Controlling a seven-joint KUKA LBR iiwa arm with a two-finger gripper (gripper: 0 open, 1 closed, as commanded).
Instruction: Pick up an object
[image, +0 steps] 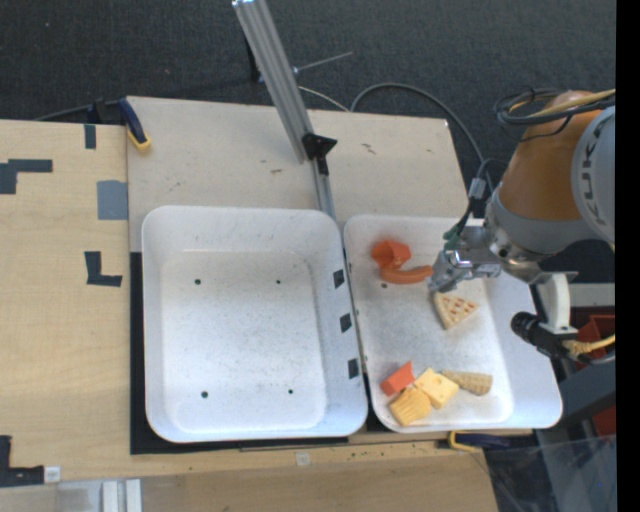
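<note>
The grey arm's two-finger tool (452, 272) hangs low over the right shallow white bin (520, 405), just beside the right end of a curved orange plastic piece (396, 262) and just above a tan wedge-shaped waffle toy (455, 310). Whether it is open or closed cannot be told, and nothing is visibly gripped. Near that bin's front edge lie a small orange block (397, 378), a yellow cheese-like chunk (437, 386), a yellow ridged square (410, 406) and a tan cone-shaped piece (470, 382), clustered close together. The left shallow white bin (160, 330) sits alongside on the counter (60, 330).
</note>
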